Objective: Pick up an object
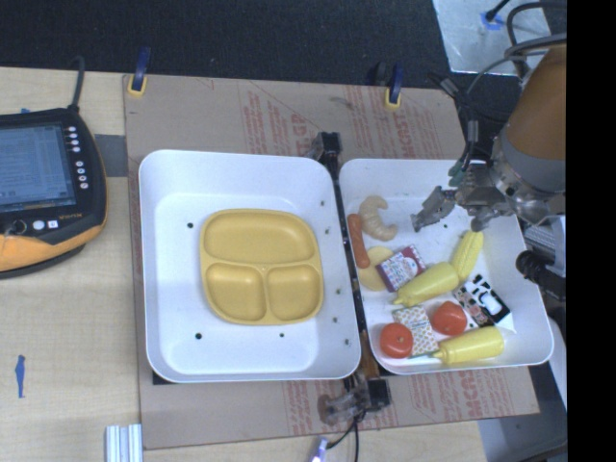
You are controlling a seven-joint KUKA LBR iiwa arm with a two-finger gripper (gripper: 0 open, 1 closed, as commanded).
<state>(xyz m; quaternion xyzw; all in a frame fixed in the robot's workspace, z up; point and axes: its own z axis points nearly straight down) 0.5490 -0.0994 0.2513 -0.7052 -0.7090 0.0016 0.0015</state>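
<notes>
1. We see the gripper (452, 205) hovering over the back of the right bin (539, 349), with its jaws spread apart and nothing between them.
2. So we judge the pick has hardly started: no object is lifted, and the descent, the clench and the lift all remain.
3. The candidates all lie in that right bin: a croissant (380, 217) and a sausage (358, 241) near the divider, a purple packet (401, 268), corn cobs (430, 282), two tomatoes (396, 339) and a black-and-white box (481, 301).
4. The croissant lies nearest the open jaws, we reckon.
5. The left bin (168, 349) holds just a yellow divided plate (262, 265), sitting flat in the middle.
6. On the tabletop, far left, a tablet (38, 186) rests untouched.
</notes>
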